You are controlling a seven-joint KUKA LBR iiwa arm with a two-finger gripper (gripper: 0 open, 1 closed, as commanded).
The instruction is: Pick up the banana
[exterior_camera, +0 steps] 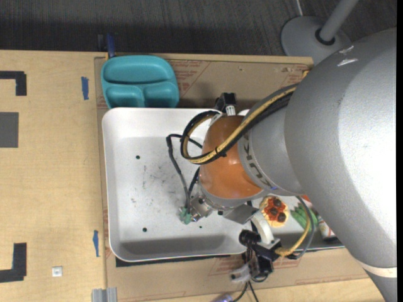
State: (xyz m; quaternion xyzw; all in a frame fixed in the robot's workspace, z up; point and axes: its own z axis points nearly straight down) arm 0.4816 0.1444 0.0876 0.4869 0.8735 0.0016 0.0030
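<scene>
My arm (pixel 327 124): grey and bulky, reaching in from the right, with the orange band (pixel 227 162) low over the bin's right half.
My claw (pixel 191 214): down near the floor of the left white bin (pixel 135 168), below the orange band; my own wrist covers most of it, so I cannot tell how it stands or whether anything is in it.
Banana: I cannot pick it out anywhere; my arm hides the right bin almost entirely.
Right bin: just a sliver beside my wrist, with a red-and-orange item (pixel 275 210) and something green (pixel 305 218) next to it.
Cables (pixel 189 143): black and yellow loops hanging off my wrist over the left bin.
Teal tray (pixel 140 80): touching the left bin's far edge, on the cardboard-covered surface (pixel 50 187).
Blue tape marks (pixel 85 88): on the surface left of the bin.
</scene>
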